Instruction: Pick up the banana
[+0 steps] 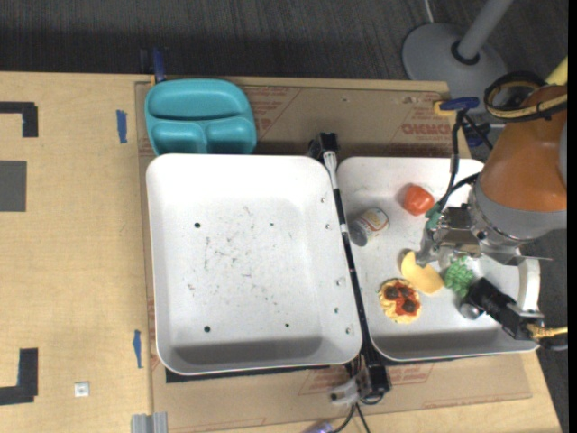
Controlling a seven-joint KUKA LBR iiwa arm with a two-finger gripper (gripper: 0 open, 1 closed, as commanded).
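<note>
The banana [422,274], a short yellow piece, lies in the middle of the right bin [389,180]. My gripper [438,245] reaches in from the right and hangs just over the banana's upper right end. From this angle I cannot tell whether it touches the fruit. The arm's grey wrist and orange band cover the bin's right side.
Around the banana in the right bin lie a red-orange round thing [416,198], a small grey can [368,224], a round pizza-like toy [399,299] and a green thing [460,274]. The left bin [171,269] adjoins. A teal divided tray [200,115] sits behind it.
</note>
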